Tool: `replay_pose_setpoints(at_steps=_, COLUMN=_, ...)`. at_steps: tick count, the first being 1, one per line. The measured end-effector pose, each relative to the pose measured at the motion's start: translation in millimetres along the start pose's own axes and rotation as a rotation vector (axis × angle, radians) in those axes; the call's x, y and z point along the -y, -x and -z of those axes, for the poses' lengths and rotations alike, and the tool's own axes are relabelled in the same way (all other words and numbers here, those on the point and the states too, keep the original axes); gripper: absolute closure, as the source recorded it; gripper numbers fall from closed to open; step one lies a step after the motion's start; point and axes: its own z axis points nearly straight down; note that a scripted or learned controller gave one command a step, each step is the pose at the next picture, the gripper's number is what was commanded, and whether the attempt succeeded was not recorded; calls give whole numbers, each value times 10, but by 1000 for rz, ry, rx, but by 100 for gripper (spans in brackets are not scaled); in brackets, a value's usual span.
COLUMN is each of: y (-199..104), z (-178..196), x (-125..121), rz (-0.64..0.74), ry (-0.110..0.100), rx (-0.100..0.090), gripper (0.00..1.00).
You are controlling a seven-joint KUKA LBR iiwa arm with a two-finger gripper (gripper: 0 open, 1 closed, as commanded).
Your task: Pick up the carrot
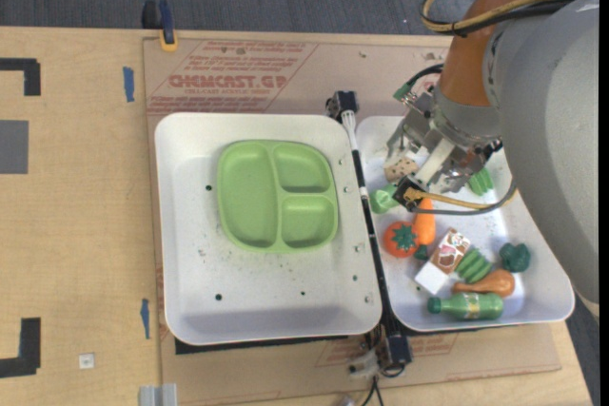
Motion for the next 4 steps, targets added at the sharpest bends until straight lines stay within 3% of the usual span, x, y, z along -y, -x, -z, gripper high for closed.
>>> replay_pose_setpoints(at_steps=1, y=872, z=-596, x=-301, rz=60, ry=-3, rx=3, gripper=0)
replay_pose_setpoints(at_steps=2, y=1036, z=-944, x=-55, rz=-79, ry=5, rx=-7, gripper=0)
replay_pose_setpoints(at_steps=3, y=997, z=-829, x=-70, rz=-76, ry=11, rx=-14, gripper=100)
replay_pose_setpoints(at_steps=4, y=1217, z=-5, x=407, rz=-354, ry=-1, rx=0, gripper=100)
